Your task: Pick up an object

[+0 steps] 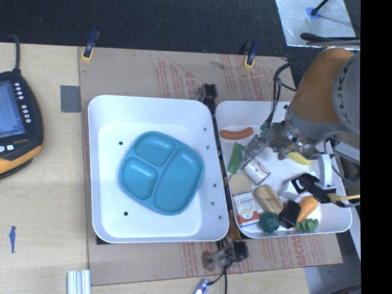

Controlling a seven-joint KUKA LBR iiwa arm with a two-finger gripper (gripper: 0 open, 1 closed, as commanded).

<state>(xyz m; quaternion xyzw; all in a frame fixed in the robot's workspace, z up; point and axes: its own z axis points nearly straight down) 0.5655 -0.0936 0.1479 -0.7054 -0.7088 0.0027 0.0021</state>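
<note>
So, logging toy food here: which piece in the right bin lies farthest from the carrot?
The reddish-brown sausage, alone near the bin's far edge; the orange carrot lies at the near edge.

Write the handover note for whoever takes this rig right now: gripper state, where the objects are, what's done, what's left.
Gripper: low over the upper-left part of the right bin, close to the green pod-shaped toy; nothing visibly held.
Right bin contents: toy sausage near the top, small white box in the middle, printed carton, tan block, dark green ball, toy carrot, yellow piece under the arm.
Left bin: blue divided plate.
Done: arm is positioned in the right bin.
Left: the grasp and lift itself; no object is up yet.
</note>
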